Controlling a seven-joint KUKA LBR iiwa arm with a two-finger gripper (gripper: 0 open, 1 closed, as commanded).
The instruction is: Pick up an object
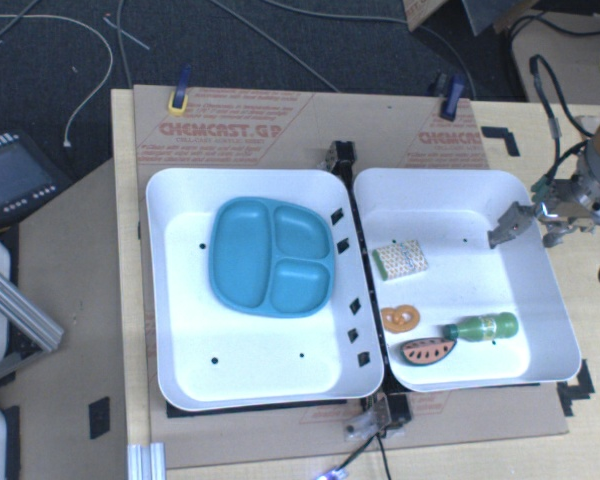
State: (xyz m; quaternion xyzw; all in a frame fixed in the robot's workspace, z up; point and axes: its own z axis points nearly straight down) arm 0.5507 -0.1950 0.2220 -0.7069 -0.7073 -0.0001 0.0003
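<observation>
Lower right of the frame: a watermelon slice toy (427, 350) is lying beside a green bottle (483, 327) near the front wall of the right bin (550, 298). Just above and left of them, a small pretzel (401, 318) is resting, with a checkered packet (400, 259) further up. At the right edge, the gripper (525, 223) is hanging over the bin's upper right part, well apart from all four objects, nothing between its fingers; their spread cannot be told. Centre left: a blue divided plate (272, 256) is sitting in the left bin (180, 368).
</observation>
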